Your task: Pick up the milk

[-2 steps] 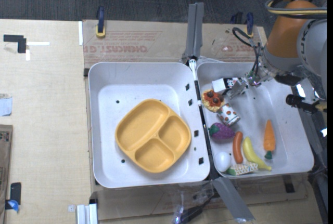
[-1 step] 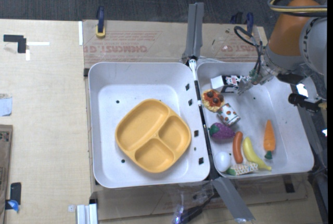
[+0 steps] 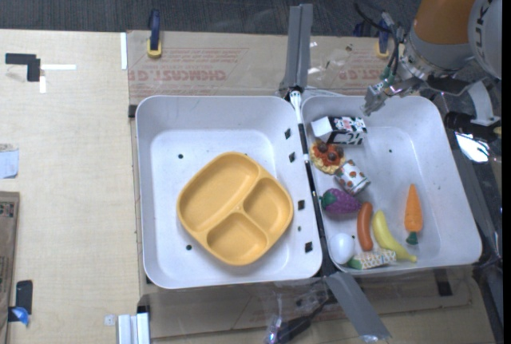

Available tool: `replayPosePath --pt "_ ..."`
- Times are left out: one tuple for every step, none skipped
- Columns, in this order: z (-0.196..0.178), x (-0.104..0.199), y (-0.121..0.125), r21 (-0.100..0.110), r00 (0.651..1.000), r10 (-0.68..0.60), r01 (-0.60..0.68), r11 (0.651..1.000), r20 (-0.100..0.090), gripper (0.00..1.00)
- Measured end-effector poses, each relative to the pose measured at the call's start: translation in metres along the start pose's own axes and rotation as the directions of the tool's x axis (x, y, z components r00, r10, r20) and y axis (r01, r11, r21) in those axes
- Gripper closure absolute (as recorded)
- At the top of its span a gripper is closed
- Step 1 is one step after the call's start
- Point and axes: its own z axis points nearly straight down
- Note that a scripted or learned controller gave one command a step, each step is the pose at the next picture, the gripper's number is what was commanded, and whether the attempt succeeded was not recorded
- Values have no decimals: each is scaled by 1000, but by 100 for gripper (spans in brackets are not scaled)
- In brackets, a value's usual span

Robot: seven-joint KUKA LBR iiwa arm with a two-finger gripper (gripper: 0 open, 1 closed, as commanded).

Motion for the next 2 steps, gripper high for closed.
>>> replayPosePath --pt "1 0 0 1 1000 0 0 1000 0 0" --pt "100 1 -4 -1 998 -68 68 998 1 0"
